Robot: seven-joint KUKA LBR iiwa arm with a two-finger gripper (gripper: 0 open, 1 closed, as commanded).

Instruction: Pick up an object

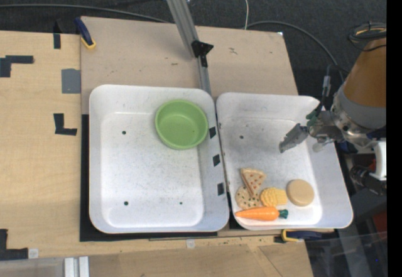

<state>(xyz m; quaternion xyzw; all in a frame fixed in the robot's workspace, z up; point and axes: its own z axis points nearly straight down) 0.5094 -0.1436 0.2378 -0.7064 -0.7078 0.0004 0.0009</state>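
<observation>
**Object not yet picked: gripper above the right bin, nothing in its fingers**

Object candidates lie in two places. A green bowl (181,124) sits in the left bin (113,162), toward its upper right corner and close to the divider. The right bin (264,112) carries a cluster of toy foods along its lower edge: a wedge-shaped cracker (253,179), a small round cookie (244,197), a yellow ridged piece (272,196), a tan disc (301,193) and an orange carrot (257,213) with a green tip, lying along the bin's near rim.

Progress: nothing lifted. All items rest on the bin floors. The gripper (301,135) is over the upper right part of the right bin, with bare white floor between it and the food cluster. One dark finger points down-left; the other is not resolved from the wrist, so I cannot tell whether the pincer is apart or together. No item sits between the fingers.

Left to do, by my judgement: choose a target, descend, close, lift. The food cluster is nearest. The pieces touch or overlap, which may complicate a clean grip; the tan disc stands slightly apart at the cluster's right end and looks the easier choice.
</observation>
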